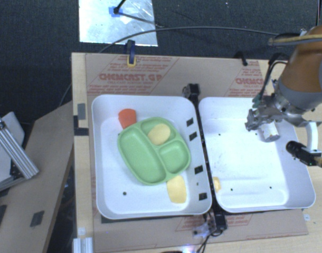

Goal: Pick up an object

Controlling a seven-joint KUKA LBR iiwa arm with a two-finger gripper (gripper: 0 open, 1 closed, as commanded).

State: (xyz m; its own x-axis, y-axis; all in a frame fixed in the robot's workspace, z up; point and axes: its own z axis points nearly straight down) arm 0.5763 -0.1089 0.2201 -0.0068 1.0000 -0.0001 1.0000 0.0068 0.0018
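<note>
The bench board carries everything, and the green divided plate is the handiest marker on it. That plate sits tilted in the middle of the left white bin. The right white bin lies just beside that bin on the far side from the plate's left edge, the two rims meeting along a dark clipped seam.

The arm comes in well to the right of the plate, over the right bin's upper part. Its gripper hangs above that bin's floor, well apart from the plate; how its jaws stand cannot be made out from here, and nothing shows between them.

A yellow piece lies just below the plate's lower edge. Another yellow piece rests in the plate's upper compartment. An orange-red piece sits touching the plate's upper left rim. A small yellow bit lies right of the plate, at the right bin's near-left edge.
</note>
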